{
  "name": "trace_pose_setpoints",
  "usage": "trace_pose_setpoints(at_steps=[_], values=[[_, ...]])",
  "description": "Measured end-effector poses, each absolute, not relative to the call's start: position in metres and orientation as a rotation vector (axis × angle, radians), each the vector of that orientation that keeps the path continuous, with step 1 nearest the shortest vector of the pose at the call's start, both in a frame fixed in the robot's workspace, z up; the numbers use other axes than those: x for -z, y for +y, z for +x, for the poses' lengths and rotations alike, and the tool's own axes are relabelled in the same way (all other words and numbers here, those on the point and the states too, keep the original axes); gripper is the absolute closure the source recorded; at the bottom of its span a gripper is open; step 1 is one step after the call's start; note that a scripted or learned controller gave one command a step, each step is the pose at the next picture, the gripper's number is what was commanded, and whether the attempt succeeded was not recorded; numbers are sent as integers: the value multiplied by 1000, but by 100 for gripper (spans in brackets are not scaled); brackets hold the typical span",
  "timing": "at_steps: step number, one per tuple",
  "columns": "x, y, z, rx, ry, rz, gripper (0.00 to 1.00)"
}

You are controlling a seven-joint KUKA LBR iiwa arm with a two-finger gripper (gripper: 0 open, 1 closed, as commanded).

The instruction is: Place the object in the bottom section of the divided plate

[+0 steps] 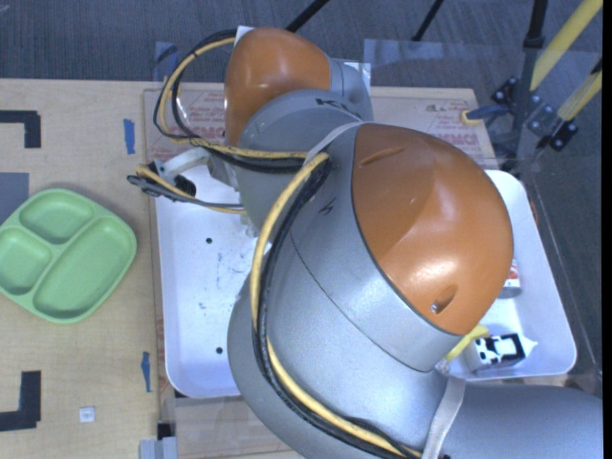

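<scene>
Here arm [382, 285] hides bins [191, 285]; plate [65, 254] visible.

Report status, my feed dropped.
Grey and orange arm over the white bins. Green divided plastic plate sits left on the bench, sections bare.

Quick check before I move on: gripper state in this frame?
Gripper: cannot be told; the arm bends over the white bin, covering its far end.

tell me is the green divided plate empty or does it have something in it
Empty: all three sections of the green divided plate show bare green, and it sits flat on the wooden bench.
</scene>
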State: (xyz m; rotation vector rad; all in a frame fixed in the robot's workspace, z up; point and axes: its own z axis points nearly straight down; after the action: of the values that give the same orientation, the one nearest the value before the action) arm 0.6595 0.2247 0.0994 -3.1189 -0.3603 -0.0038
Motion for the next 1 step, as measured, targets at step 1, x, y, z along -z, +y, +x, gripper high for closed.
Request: trace_pose_setpoints(at_steps=[1], values=[[-157, 226, 591, -5, -317, -3125, 100]])
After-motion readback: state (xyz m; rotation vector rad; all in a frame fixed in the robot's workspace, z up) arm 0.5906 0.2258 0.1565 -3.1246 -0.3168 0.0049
